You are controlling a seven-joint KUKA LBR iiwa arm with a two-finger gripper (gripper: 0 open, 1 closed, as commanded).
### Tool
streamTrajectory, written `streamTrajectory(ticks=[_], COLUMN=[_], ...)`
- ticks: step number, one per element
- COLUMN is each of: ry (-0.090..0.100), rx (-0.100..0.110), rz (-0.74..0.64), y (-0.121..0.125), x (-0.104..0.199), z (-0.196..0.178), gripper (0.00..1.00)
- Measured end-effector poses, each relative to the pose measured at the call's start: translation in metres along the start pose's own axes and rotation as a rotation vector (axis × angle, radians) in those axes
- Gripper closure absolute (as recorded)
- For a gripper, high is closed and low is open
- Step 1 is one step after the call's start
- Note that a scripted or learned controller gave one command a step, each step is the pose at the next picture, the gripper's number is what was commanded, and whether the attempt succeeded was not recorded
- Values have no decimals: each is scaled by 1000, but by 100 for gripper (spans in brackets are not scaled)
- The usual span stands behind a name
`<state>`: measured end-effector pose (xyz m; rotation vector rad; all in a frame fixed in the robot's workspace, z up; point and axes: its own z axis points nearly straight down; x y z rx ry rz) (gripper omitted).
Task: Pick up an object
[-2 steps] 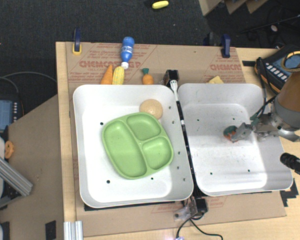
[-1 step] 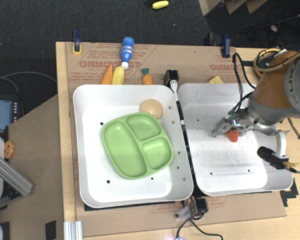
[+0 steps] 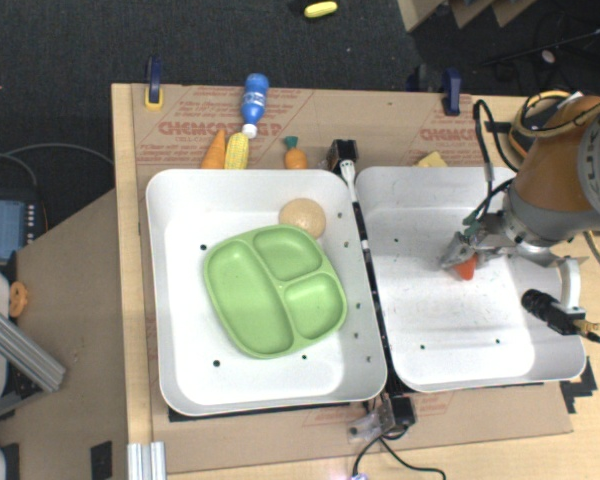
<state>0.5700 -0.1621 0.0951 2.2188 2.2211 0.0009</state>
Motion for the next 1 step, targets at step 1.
streamTrajectory(ticks=[1], ry=[1], rx=[-10], rz=[-8], y=[42], x=[86], z=[-96], gripper=[100])
